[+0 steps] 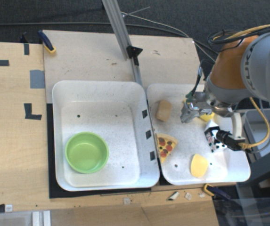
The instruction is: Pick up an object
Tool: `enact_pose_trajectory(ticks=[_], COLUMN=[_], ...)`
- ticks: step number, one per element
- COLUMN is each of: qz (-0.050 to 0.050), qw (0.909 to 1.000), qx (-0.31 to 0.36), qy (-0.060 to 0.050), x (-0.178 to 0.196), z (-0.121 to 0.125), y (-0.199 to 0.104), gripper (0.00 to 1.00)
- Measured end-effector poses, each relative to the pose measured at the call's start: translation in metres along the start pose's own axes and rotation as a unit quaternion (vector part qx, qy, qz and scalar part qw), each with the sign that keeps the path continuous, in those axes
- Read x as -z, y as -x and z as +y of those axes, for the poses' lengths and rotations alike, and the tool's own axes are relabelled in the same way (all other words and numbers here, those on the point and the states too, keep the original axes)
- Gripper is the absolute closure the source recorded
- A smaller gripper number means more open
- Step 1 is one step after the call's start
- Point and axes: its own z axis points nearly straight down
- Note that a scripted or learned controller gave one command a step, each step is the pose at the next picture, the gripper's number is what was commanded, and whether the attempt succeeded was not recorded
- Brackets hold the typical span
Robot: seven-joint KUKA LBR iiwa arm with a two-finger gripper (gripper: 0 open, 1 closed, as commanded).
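The hand (187,113) hangs low in the right bin (182,173), likely descending for a grasp; whether it is open or closed cannot be told. A tan block (163,110) lies just to its left, a pizza slice toy (165,146) below-left, and a yellow piece (199,165) below. A further yellow item (205,117), just right of the hand, is partly hidden by the wrist. A black-and-white object (213,138) is too small to identify. The green bowl (86,152) sits well apart in the left bin (97,91).

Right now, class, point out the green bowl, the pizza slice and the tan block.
green bowl (86,152), camera view, inner floor.
pizza slice (165,146), camera view, topped middle.
tan block (163,110), camera view, top face.
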Motion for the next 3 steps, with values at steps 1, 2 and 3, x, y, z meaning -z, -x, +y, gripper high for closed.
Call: enact_pose_trajectory(ticks=[1,2,3], qz=[0.0,0.0,0.0], qw=[1.0,1.0,1.0], qx=[0.0,0.002,0.002], qy=[0.001,-0.001,0.0], x=[0.052,0.039,0.04], z=[0.0,0.025,0.057], y=[-0.001,-0.052,-0.1], gripper=[1.0,1.0,1.0])
